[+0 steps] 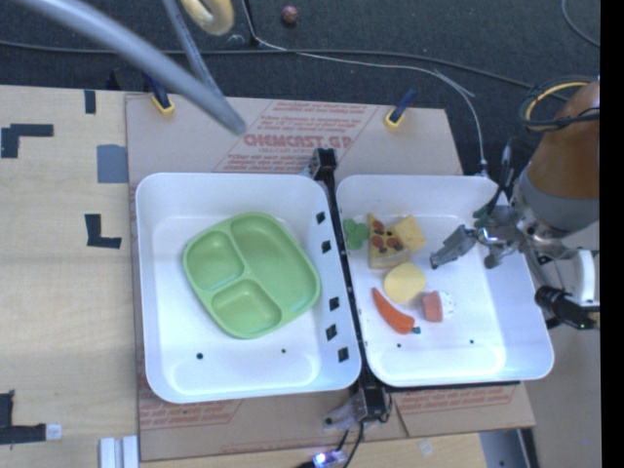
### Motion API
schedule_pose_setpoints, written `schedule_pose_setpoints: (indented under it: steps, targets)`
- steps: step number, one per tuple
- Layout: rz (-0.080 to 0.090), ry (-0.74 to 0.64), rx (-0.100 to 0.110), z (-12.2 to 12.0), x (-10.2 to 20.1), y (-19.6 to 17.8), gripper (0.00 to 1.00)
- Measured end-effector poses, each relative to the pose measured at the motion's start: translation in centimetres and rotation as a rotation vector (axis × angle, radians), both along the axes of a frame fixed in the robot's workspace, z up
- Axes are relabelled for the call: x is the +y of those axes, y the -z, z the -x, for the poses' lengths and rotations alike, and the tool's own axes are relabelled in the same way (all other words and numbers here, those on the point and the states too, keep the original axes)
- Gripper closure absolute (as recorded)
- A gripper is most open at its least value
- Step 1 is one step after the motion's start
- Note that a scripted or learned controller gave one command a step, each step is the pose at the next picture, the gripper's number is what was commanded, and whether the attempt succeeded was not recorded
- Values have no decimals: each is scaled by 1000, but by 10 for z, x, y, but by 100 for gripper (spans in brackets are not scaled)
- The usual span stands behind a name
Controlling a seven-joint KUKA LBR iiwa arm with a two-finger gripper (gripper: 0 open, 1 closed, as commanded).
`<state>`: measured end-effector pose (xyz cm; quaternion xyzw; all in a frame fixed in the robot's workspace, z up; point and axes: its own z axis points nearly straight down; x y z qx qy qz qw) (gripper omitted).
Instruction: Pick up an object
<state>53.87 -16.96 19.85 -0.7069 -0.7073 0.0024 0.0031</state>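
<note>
grey metal fingers of the gripper [458, 246] hang over the right side of the right bin [507, 354], spread apart with nothing between them, so no object is picked up yet. the candidates lie to its left, bunched in the middle of that bin: a yellow round piece [404, 283], an orange carrot-like piece [393, 313] just near of it, a small red-and-white piece [432, 306] to the right of the carrot, a pizza-like slice with red spots [393, 238] on the far side, and a small green piece [355, 231] close to the divider.

the risk, as i judge it, comes from that crowding. the pieces sit near or touching one another, so a descent aimed at the yellow one could land a finger on a neighbour and shove the cluster aside. the carrot and slice lie low and flat, and the fingers may close above them or skid off. the round piece could roll out of a pinch.

the left bin [166, 349] holds a green divided tray [252, 273], its compartments bare.
</note>
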Motion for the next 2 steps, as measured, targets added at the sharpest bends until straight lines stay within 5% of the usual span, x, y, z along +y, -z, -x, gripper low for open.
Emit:
schedule_pose_setpoints:
  steps: [2]
  targets:
    - [2,-1,-5,2,12,111,0]
